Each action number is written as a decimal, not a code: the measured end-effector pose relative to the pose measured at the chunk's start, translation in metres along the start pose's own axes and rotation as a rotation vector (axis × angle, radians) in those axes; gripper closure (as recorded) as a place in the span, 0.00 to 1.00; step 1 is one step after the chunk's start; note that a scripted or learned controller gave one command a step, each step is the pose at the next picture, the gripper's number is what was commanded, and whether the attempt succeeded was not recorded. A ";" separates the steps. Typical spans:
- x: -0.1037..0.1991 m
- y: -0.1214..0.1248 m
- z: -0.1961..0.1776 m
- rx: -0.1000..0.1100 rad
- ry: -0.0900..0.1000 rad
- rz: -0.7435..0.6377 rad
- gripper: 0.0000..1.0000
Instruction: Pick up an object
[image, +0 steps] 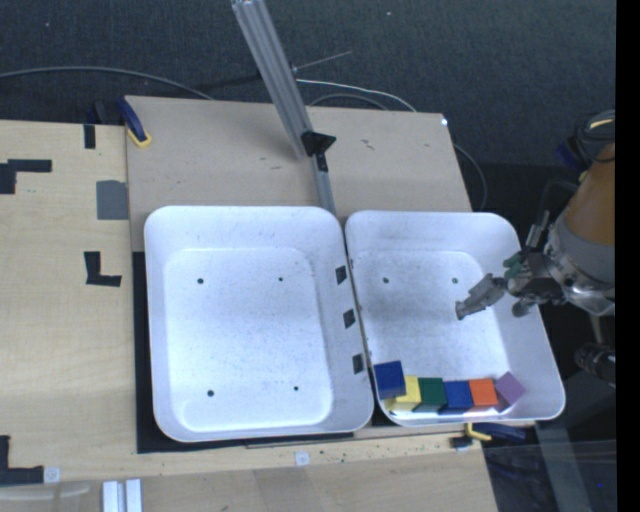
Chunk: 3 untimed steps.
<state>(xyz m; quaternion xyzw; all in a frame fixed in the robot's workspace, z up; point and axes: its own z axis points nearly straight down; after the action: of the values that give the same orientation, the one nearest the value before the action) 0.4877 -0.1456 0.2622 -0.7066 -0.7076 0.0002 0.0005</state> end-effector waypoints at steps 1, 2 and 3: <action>0.057 0.070 -0.108 -0.011 -0.001 -0.006 0.00; 0.090 0.157 -0.189 -0.011 -0.002 -0.004 0.00; 0.054 0.090 -0.122 0.009 -0.001 0.006 0.00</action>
<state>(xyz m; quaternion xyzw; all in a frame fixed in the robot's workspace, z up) 0.5777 -0.0913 0.3839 -0.7087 -0.7055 0.0036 0.0032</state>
